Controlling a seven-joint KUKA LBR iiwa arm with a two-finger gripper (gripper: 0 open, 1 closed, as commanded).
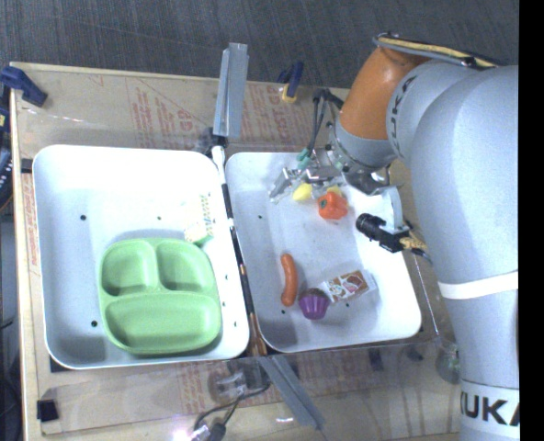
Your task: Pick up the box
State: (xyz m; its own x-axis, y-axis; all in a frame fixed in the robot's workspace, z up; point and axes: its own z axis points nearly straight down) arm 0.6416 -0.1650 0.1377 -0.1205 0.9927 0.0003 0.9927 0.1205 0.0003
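A small brown and white box (pixel 347 287) lies flat in the right bin (pixel 391 312), near its front right, touching a purple toy vegetable (pixel 313 304) on its left. My gripper (pixel 291 178) is at the bin's far left corner, low over a small yellow item (pixel 301 192), well away from the box. The orange-banded wrist (pixel 375 85) hangs above the bin's back edge. A second, pale carton (pixel 198 220) leans against the right wall of the left bin (pixel 61 182).
A red tomato-like item (pixel 333 206) sits beside the yellow one. An orange sausage (pixel 289 278) lies left of the box. A green compartment tray (pixel 160 298) takes up the front of the left bin. The arm's grey body (pixel 465 200) overhangs the right bin's right side.
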